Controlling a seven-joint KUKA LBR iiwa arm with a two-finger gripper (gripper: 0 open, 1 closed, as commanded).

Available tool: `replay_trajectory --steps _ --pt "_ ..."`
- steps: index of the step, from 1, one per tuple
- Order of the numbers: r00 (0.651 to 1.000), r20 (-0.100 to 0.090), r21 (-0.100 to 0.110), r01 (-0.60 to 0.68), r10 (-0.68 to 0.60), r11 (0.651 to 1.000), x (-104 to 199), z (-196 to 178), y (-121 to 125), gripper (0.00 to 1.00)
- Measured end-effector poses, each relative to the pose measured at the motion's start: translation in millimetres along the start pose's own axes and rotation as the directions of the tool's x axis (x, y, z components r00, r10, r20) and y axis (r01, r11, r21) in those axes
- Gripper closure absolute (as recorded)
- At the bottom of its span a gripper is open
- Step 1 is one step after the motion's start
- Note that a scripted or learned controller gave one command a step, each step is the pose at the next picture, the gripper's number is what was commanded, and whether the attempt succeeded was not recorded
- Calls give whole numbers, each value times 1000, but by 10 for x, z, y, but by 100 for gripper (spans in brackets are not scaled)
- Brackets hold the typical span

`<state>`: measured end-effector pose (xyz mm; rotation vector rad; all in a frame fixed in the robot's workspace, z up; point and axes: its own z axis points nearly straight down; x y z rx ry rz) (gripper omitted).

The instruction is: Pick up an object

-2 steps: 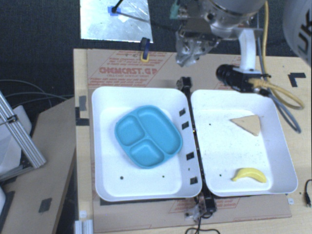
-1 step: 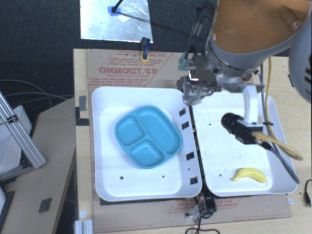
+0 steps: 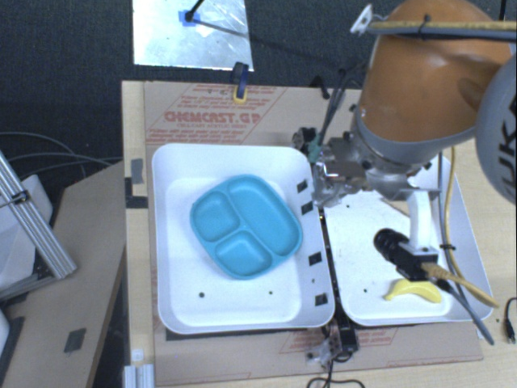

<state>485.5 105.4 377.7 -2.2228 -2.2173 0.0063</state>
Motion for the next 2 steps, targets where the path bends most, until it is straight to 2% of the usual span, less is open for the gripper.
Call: replay_trajectory --steps 1,2 --pt "1000 -3 -9 7 -7 1000 98 -349 12 100" --pt "1000 -3 -9 4 -4 1000 -9 -654 10 100"
